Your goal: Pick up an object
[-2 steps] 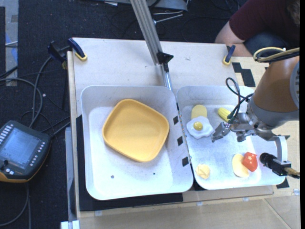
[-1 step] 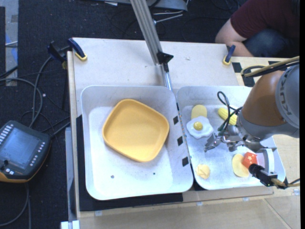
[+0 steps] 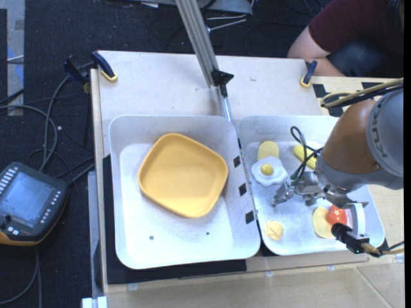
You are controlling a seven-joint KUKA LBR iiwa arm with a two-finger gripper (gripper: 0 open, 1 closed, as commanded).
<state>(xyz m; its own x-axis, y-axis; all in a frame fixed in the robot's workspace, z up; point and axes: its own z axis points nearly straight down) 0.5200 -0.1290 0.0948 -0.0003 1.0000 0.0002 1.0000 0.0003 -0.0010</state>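
1. The right-hand bin [image 3: 257, 172] is being worked over by the arm [image 3: 359, 146], with its gripper [image 3: 286, 194] being held low above the bin floor, just below the fried-egg toy [image 3: 268, 171].
2. The task's things are lying in that bin: the fried-egg toy near its left wall, a yellow piece [image 3: 268, 149] just behind the egg, another yellow piece [image 3: 302, 153] partly hidden by the cable and wrist, a small yellow lump [image 3: 274, 230] toward the front, and a round yellow piece [image 3: 321, 222] being partly covered by the wrist hardware.
3. The left-hand bin [image 3: 128, 172] is being occupied by a yellow square plate [image 3: 183, 174], well apart from the gripper.
4. How far the claw is parted cannot be told; the tips are being seen as thin, dark metal against the speckled floor, and nothing is visibly being held between them.
5. For a good pick, one object should be chosen, probably the egg, it being nearest.
6. The claw should be centred over it, so that both sides are being straddled.
7. The bin wall and the neighbouring yellow piece should be kept clear of during the descent.
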